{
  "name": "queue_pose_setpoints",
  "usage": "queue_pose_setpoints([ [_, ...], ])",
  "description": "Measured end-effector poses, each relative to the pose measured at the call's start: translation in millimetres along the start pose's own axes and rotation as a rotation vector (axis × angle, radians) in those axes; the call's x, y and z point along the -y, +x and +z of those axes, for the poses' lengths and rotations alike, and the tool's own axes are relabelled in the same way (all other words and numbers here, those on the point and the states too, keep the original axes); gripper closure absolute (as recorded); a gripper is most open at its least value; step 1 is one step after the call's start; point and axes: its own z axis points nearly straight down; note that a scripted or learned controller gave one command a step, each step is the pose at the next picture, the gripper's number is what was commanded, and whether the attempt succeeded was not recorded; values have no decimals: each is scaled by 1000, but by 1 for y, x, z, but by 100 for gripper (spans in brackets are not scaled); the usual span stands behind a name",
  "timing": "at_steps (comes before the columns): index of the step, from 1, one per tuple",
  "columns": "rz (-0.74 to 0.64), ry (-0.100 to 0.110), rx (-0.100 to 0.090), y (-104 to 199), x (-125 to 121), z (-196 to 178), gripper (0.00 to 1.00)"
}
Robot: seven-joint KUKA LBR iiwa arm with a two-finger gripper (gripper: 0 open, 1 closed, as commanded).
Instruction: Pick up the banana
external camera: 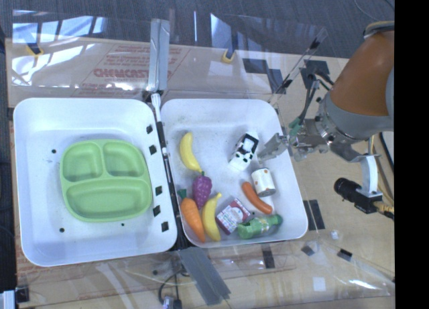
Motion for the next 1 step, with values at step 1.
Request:
queue_pose_setpoints([
  [1, -243, 1, 0, 74, -56, 64, 0],
])
